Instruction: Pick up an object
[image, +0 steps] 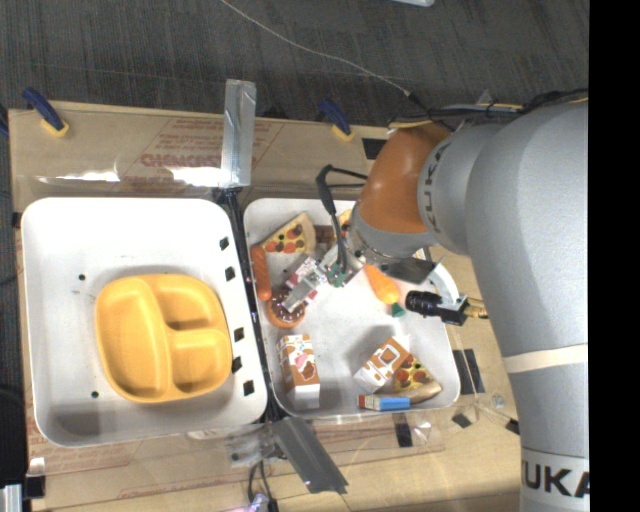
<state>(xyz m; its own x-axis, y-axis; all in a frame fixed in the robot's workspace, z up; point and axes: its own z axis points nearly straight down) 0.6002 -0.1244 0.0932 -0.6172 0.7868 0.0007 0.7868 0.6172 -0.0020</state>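
In the camera view the bench (130, 135) carries two white bins side by side. One bin (40, 230) holds a yellow tray (165, 335) with compartments. The other bin (340, 335) holds small toys, and the grey arm (520, 230) with its orange band (395, 185) reaches into it from the right side of the view.

The pincer (305, 285) hangs low in the upper left part of the toy bin. If it is wide or narrow, I cannot tell, and I also cannot tell if it holds something.

All places now are given from the pincer, as the view shows them. Just below it, at its tip, lies a brown round toy (285, 314); touching or not is not clear. Just left of it a long red-orange sausage (260, 272) lies along the bin wall. Just above it is a pizza slice (291, 237). Near on the right lies an orange toy (381, 285) and, a little lower, a small green piece (397, 310). Further below the pincer stands a small carton (299, 362). Below and to the right, well apart, are a second carton (378, 366) and a second pizza slice (417, 380), touching each other. Just under them a red and blue marker (385, 402) lies at the bin's lower wall.
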